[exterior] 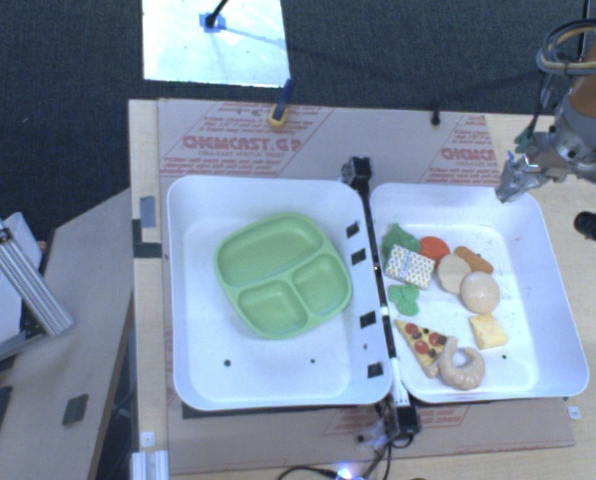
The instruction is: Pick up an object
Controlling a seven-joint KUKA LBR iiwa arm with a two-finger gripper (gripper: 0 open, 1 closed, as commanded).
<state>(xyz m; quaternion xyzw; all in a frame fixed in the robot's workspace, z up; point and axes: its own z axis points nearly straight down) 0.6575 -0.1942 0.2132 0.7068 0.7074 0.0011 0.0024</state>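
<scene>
The right bin [553, 268] holds several toy foods: a pizza slice [422, 340], a bagel [463, 366], a yellow cheese block [489, 331], a pale bun [479, 291], a sausage [474, 259], a tomato slice [434, 247], a checkered cracker [410, 265] and green leafy pieces [399, 238]. My gripper [512, 184] hangs over the bin's far right corner, well apart from the foods, with nothing seen between its fingers.
The left bin [193, 368] holds a green divided plate [282, 274]. A black divider with clips [373, 288] runs between the bins. The arm [583, 98] enters from the upper right. A yellow and blue tool [280, 108] lies behind the bins.
</scene>
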